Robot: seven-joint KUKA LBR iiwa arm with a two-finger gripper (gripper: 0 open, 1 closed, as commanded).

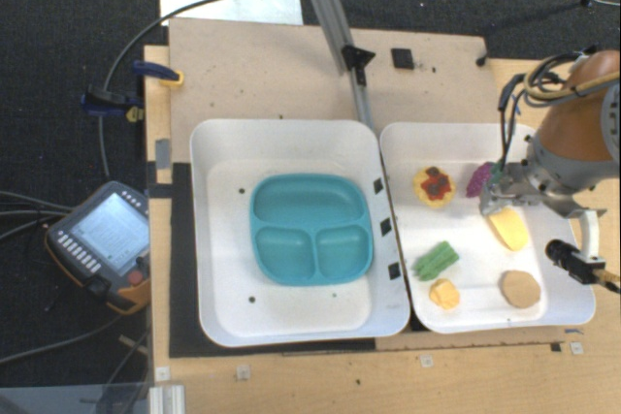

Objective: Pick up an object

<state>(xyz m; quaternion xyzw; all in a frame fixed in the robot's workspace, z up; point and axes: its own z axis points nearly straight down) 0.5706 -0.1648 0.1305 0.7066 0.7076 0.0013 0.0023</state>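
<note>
Gripper (497, 199) hovers in right bin (582, 310), yellow wedge (508, 230) just beside it on the near side, long axis near-far; finger state unclear.

Grey arm (582, 145), orange band, black cables.

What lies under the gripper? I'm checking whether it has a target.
Under the gripper sit a yellow wedge and a purple piece in the right bin. The wedge's top end is covered.
</note>
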